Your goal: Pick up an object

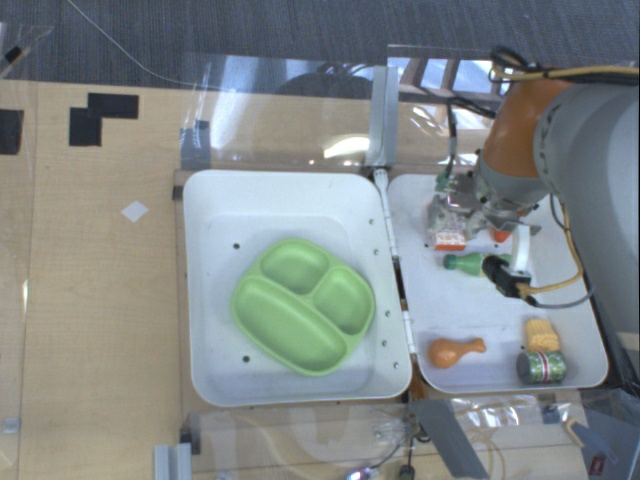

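Observation:
My gripper [452,218] hangs low over the far part of the right bin [590,363], under the grey arm with its orange band. Right below it lies a small red and white item [449,239], partly covered by the gripper. A small green item [464,262] lies just in front of that. Nearer the front of the same bin are an orange toy drumstick [457,350], a yellow piece [540,333] and a green can [541,367] on its side. Whether the gripper touches the red and white item cannot be told.
The left bin [215,218] holds a green divided plate [305,305] near its middle. A metal divider [392,258] separates the two bins. Clear plastic walls stand behind both bins. The arm's bulk covers the right bin's far right corner.

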Controlling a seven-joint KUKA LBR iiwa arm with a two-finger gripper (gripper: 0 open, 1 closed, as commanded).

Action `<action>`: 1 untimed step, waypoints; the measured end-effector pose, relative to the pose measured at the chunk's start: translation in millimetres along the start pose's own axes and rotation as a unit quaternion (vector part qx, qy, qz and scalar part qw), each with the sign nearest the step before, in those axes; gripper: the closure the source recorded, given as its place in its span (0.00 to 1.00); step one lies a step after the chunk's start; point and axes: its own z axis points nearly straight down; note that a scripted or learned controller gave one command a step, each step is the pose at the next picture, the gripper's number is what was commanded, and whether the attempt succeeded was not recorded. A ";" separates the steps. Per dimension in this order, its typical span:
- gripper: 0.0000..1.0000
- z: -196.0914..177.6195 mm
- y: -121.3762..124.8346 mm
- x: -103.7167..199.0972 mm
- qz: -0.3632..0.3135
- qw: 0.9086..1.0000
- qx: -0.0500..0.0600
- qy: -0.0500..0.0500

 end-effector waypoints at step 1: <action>1.00 -81.8 13.8 55.3 0.189 0.982 0.008 -0.003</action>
